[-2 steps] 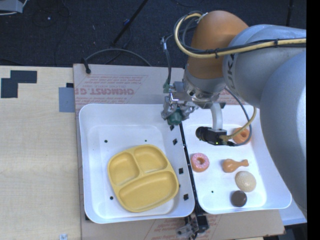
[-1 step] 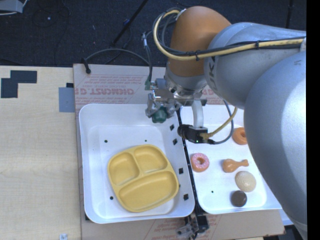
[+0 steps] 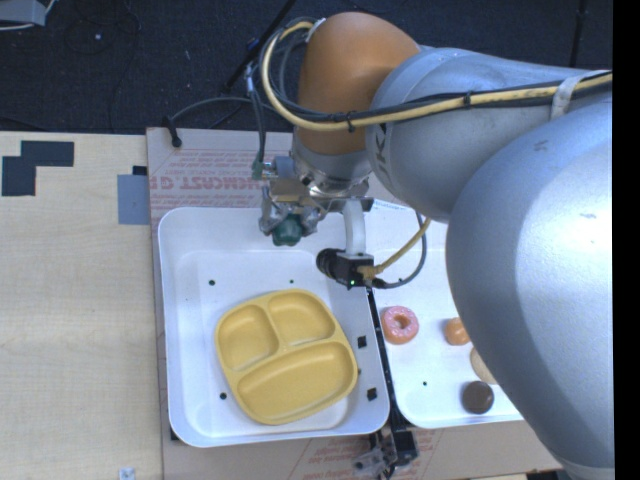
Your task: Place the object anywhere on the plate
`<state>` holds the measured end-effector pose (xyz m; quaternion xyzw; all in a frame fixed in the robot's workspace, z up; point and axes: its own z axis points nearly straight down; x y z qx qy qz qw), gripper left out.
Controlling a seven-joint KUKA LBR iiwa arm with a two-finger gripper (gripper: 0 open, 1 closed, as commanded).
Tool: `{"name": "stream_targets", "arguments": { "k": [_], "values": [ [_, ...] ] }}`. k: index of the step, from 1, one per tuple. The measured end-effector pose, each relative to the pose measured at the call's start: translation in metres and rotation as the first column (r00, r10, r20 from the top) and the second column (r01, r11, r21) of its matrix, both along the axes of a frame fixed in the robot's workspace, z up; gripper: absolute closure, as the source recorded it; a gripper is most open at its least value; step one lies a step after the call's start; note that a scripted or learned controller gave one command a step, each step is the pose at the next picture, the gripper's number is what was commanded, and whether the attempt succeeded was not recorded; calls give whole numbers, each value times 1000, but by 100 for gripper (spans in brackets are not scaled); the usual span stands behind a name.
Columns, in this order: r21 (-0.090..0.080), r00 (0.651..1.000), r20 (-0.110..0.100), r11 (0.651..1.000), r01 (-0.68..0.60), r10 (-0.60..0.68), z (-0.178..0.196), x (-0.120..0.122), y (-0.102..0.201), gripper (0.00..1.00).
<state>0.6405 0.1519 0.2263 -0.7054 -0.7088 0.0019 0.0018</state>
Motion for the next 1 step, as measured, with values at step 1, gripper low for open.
{"name": "stream_targets", "arguments": {
  "k": [1],
  "values": [
    [-1, 1000, 0, 1000, 2, -2, 1, 0, -2, 0]
  ]
}}
